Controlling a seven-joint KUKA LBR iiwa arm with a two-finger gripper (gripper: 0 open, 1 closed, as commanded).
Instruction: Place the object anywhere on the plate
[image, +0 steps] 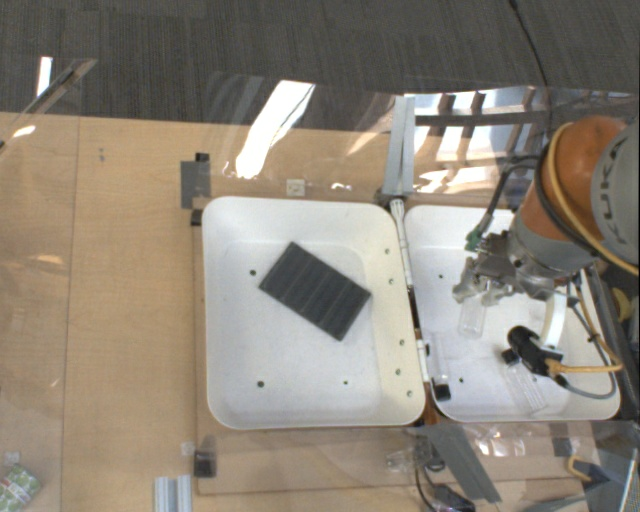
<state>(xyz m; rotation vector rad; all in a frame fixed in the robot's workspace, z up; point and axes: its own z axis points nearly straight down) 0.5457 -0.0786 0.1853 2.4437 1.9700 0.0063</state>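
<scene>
The dark grey ribbed rectangular plate (315, 290) is seen lying tilted in the left white bin (225, 390). The end effector (480, 300) is poised over the right white bin (440, 240); its state cannot be told.

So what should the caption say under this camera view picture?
Robot gripper hovers over the right bin; a dark ribbed plate lies in the left bin.

Matt, ribbed dark plate (315, 290) lies in a smooth, glossy white bin (300, 405).
</scene>
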